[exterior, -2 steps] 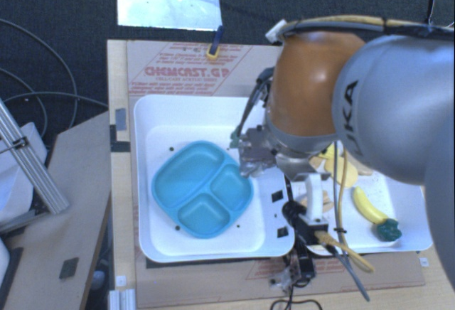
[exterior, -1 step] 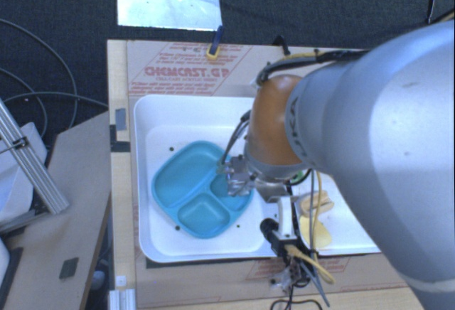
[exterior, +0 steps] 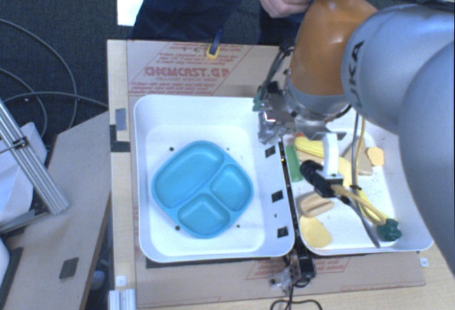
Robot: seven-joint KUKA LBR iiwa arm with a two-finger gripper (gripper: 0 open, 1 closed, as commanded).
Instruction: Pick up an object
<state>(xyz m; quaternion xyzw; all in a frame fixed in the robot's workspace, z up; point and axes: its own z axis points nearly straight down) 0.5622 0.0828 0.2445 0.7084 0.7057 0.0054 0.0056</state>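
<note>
White bins [exterior: 178, 116] side by side; arm [exterior: 398, 74] hangs over their divide (grip unreadable)

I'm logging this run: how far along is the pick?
Done: nothing looks lifted yet. The plate lies in the left bin, and a yellow piece and a tan piece lie in the right bin. In hand: the gripper hangs low between the bins at their far end; any grasp is hidden. Left: grasping one thing and lifting it.

Colours we see
We note a sky-blue plate [exterior: 202, 188], a white bin [exterior: 163, 124], pale yellow pieces [exterior: 316, 233] and one dark green piece [exterior: 389, 232].
</note>
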